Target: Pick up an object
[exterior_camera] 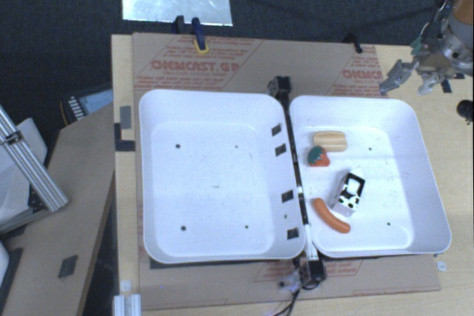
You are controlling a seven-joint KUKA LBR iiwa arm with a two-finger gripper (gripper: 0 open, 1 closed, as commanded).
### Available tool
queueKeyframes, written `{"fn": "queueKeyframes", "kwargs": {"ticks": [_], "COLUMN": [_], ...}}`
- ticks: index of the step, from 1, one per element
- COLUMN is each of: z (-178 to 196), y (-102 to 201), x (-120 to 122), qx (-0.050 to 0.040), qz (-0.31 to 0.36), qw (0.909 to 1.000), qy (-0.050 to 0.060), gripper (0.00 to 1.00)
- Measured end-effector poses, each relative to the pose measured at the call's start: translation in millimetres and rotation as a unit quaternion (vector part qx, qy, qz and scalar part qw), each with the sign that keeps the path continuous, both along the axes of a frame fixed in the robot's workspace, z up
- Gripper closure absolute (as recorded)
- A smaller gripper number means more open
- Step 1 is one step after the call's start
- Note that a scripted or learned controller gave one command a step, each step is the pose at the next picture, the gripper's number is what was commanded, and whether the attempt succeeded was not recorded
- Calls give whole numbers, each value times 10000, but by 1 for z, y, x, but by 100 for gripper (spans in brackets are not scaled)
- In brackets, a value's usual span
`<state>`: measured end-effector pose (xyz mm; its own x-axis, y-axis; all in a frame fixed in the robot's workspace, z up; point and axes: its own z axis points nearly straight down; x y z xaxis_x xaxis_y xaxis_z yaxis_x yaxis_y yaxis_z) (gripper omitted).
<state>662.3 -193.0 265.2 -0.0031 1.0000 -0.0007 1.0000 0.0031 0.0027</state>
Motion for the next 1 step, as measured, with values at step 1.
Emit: {"fn": "queueKeyframes", "kwargs": {"ticks": [1], "z": [12], "y": [0], "x": [1], "qx": [-8], "qz": [18], "qw": [10000], "qy": [-19], "gripper": [100]}}
